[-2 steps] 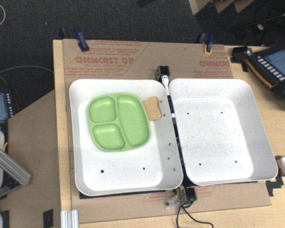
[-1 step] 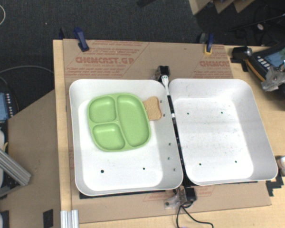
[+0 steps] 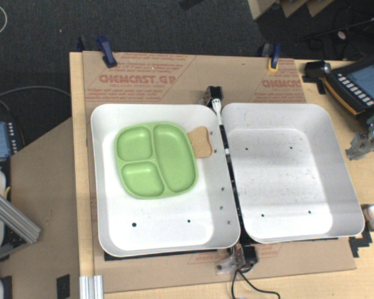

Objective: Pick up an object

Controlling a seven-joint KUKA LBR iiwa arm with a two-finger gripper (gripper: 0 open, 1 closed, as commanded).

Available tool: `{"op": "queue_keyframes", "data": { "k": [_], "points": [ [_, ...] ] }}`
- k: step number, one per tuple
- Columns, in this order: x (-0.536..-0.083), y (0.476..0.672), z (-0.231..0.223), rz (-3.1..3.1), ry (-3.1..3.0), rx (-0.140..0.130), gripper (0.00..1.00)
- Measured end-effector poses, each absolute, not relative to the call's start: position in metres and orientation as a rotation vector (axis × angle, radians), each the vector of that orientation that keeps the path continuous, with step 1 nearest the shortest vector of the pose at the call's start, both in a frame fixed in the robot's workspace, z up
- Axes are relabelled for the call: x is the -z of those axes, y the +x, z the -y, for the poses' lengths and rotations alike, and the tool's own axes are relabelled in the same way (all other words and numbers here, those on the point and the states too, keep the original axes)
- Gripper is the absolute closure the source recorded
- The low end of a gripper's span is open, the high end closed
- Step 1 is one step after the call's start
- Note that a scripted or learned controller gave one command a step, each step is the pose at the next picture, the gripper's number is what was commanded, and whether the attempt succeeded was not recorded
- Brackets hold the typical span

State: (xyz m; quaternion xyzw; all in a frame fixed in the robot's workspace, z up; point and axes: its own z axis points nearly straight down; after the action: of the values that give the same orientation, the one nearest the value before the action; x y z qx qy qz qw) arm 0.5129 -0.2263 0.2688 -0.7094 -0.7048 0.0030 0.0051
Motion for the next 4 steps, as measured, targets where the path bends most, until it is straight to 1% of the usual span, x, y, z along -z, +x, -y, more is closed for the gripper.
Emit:
{"op": "queue_keyframes", "data": {
  "k": [1, 2, 3, 4],
  "points": [
    [-0.404, 0.542, 0.224, 2.238, -2.231, 0.011, 1.0],
    [-0.298, 0.494, 0.224, 2.21, -2.217, -0.007, 1.0],
    [-0.44, 0.504, 0.224, 2.237, -2.232, 0.011, 1.0],
    [-0.363, 0.478, 0.193, 2.218, -2.215, -0.004, 1.0]
  ]
}}
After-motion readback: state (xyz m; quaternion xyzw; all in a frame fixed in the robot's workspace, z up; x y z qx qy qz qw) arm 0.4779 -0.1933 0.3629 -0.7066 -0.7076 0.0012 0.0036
